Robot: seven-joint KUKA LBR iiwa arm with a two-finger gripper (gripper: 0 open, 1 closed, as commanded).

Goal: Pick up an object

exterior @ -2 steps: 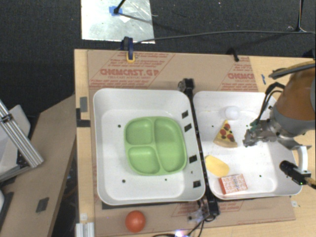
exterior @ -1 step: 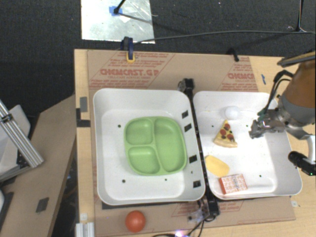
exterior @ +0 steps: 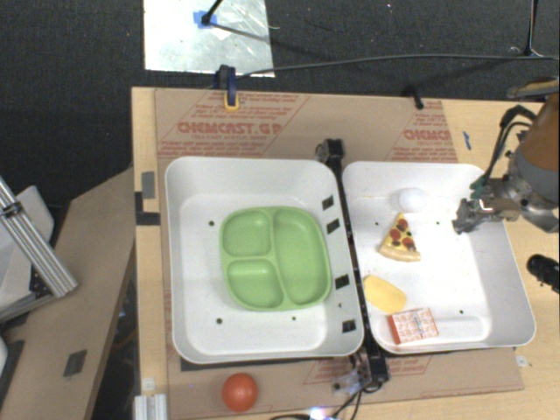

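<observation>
The tabletop carries two shallow white bins side by side. The left bin holds a green divided plate near its middle. The right bin is where my work is: my arm comes in over its right edge, and my hand hangs low above the bin's floor close to that right wall, about level with the bin's upper half. How wide my hand stands I cannot tell from this angle; nothing shows between its tips, so I count it as holding nothing.

Of the things in this bin, the red-and-white packet lies by the front edge, the yellow oval piece sits just behind it near the left wall, the toy pizza slice lies toward the middle-left, and a small white ball rests near the back edge.

The pizza slice and the ball are my nearest candidates, both to the left of my hand with bare floor between. I judge the slice the safer pick: it lies flat and clear of its neighbours, whereas the ball may roll away. To do it well I would move across until centred above the slice, turn to span its narrow width, come straight down, and close only once the tips flank it.
</observation>
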